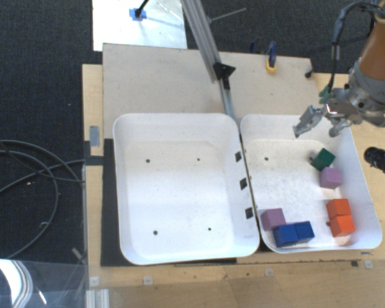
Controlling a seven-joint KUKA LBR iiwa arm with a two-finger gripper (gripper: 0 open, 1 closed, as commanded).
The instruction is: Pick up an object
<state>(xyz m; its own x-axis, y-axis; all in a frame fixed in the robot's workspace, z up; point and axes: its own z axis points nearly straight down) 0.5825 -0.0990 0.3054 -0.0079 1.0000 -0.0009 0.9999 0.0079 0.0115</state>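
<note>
Sitting nearest the camera in the right bin (366, 191) are a blue block (293, 233) touching a purple block (273, 219), with an orange block (340, 217) by the right wall. Farther back lie a lilac block (331, 178) and a green block (322, 159), touching. Beyond them the claw (321, 124) hangs over the bin's far edge, fingers spread apart, nothing between them. The left bin (125, 172) sits beside, on the desk (179, 76).

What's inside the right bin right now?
The right bin holds a green block, two purple blocks, a blue block and an orange block. The gripper hovers over its far edge, hiding a little floor.
</note>
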